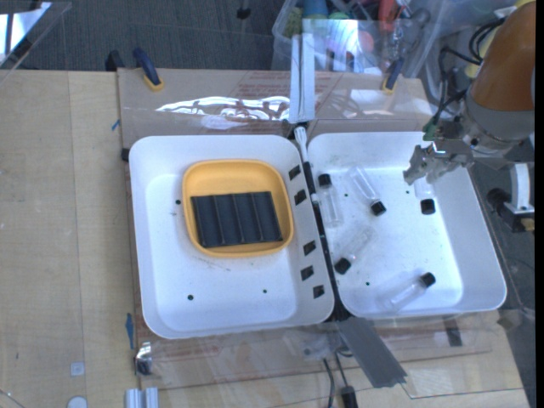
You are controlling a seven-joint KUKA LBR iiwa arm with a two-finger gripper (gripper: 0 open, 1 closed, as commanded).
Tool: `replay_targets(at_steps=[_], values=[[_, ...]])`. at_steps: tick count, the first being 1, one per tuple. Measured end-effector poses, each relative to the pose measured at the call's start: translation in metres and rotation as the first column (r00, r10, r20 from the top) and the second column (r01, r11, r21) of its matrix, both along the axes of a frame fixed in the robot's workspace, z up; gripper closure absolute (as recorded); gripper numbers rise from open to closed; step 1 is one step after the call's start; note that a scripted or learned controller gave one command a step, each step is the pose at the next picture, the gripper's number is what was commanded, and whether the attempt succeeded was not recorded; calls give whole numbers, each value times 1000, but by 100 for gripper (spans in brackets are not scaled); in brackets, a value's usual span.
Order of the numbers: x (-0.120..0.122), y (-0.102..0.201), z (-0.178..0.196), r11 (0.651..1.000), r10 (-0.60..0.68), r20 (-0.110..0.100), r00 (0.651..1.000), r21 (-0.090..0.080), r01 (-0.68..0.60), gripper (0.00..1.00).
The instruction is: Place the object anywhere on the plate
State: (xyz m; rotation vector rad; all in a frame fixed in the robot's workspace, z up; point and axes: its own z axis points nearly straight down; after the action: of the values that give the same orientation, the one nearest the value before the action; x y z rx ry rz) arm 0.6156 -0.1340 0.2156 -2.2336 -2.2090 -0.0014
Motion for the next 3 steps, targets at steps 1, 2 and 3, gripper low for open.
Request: replay_targets(at_steps=[1,2,3], values=[[-17,13,14,964,267,-3,964,2,-267,100],[-9,32,12,850,527,-2,850,2,-527,100],[29,19,49,653,757,4,653,-7,-757,100]])
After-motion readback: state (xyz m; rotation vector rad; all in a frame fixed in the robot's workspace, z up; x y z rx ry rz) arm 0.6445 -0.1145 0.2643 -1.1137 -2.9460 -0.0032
